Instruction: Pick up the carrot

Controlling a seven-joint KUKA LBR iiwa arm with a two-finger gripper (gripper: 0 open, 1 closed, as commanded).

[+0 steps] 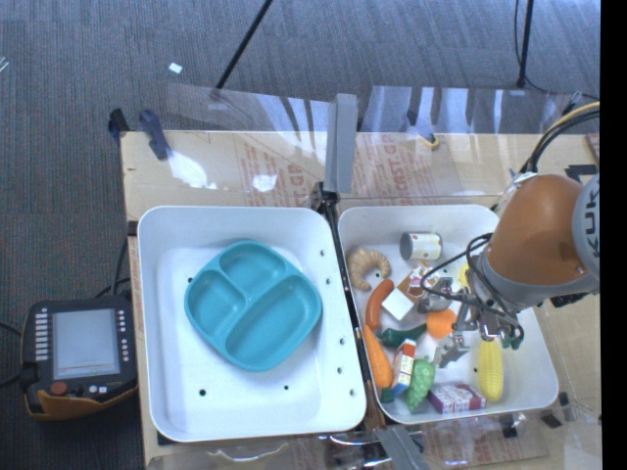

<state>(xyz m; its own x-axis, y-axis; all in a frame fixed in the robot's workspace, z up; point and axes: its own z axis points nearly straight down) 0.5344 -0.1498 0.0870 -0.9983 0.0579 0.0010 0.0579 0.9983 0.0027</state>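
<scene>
Turquoise, the divided plate (253,305) sat mid-left bin (157,253). In the right bin (539,380), the carrot (378,357) lay along the left wall toward the front edge, well left of the gripper (460,341), which hung over mid-bin clutter, nothing visibly between its fingers.

Glossy plastic carrot (378,357); smooth turquoise plastic plate (253,305); matt white bins (157,262).

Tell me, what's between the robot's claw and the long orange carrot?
In the camera view, a green pepper-like toy and a small upright carton lie between the gripper and the carrot.
</scene>
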